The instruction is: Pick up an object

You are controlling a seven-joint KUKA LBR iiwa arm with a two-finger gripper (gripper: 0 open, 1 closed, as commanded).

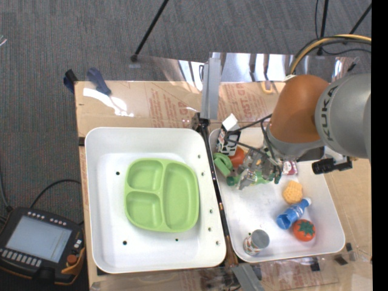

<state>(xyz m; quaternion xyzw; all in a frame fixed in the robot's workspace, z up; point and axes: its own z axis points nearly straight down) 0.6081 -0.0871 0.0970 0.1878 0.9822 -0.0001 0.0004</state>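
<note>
My gripper (259, 173) is down in the right bin (332, 223), near its far left part, under the grey arm with its orange band (298, 109). A small green item (263, 176) lies right at the gripper's tip; whether it is held cannot be made out. Just left of the gripper are a red-orange object (238, 156), a green object (222, 164) and a black-and-white carton (229, 139). Nearer in the bin lie a yellow textured piece (293, 191), a blue bottle (293, 214), a red fruit with a green top (305, 230) and a small can (257, 241).
The left bin (103, 235) holds a light green divided plate (162, 194). The bins' adjoining walls (213, 180) run close to the gripper's left. A handheld control pendant (39, 241) lies off the bench at the lower left.
</note>
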